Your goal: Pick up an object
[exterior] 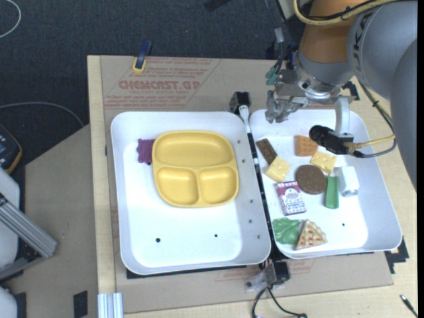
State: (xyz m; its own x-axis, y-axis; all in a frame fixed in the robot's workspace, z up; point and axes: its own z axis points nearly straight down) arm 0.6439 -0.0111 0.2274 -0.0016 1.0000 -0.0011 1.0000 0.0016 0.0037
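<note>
I'm eyeing the brown bar (266,150) in the right bin (377,204), nearest the gripper (281,109), which hovers over the bin's far-left corner; I can't tell its opening; the yellow cheese block (277,170) touches the bar, so I risk nudging both; the left bin (126,197) holds a yellow divided tray (195,167).
</note>
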